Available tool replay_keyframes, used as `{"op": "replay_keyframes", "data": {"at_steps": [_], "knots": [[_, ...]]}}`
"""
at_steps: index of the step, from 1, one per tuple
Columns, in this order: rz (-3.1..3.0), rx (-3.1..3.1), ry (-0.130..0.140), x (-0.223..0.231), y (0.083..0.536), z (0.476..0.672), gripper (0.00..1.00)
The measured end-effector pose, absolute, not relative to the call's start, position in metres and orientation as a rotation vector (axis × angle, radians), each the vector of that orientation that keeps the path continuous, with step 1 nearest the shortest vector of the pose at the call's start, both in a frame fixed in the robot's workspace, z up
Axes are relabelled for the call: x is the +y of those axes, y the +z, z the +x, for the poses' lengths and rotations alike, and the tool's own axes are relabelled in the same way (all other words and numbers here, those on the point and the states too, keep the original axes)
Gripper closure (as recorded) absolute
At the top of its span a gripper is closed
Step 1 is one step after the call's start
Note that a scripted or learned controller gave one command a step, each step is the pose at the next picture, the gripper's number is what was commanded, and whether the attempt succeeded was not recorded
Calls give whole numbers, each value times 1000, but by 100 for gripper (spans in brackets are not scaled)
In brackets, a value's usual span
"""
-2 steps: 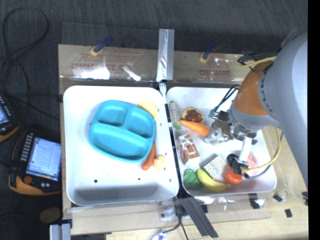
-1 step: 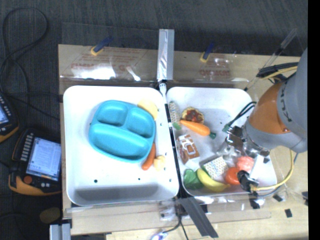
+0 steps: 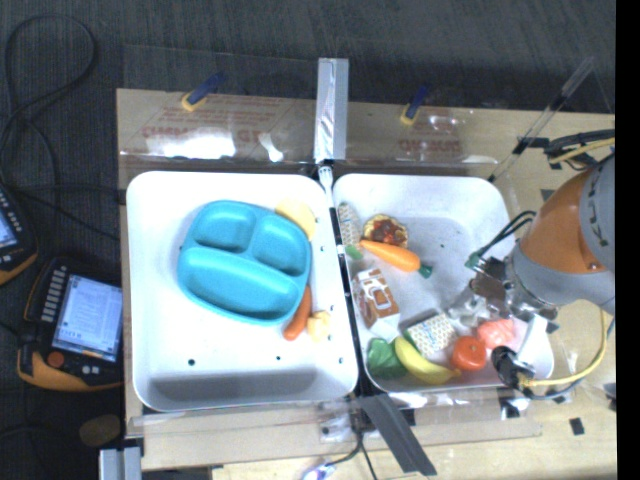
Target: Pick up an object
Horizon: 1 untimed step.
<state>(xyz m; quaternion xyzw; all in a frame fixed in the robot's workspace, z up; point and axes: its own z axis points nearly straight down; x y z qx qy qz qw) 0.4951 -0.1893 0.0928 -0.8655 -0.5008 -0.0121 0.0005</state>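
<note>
Camera view showed the gripper (image 3: 487,313) low in the right bin (image 3: 440,193), at about four o'clock in that bin; whether it was wide, narrow or gripping could not be told. Just beside it lay a round glossy tomato (image 3: 468,353), with a curved yellow banana (image 3: 422,360) at its nine o'clock. A tapered orange carrot (image 3: 392,257) lay toward eleven. The left bin (image 3: 200,383) bore a smooth blue compartment plate (image 3: 245,258).

One fixed camera looks down aslant on both bins (image 3: 150,268) from above.
</note>
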Motion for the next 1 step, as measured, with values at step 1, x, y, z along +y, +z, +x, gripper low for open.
{"op": "replay_keyframes", "data": {"at_steps": [1], "knots": [[-2713, -1576, -36, -188, 101, 495, 100]]}}
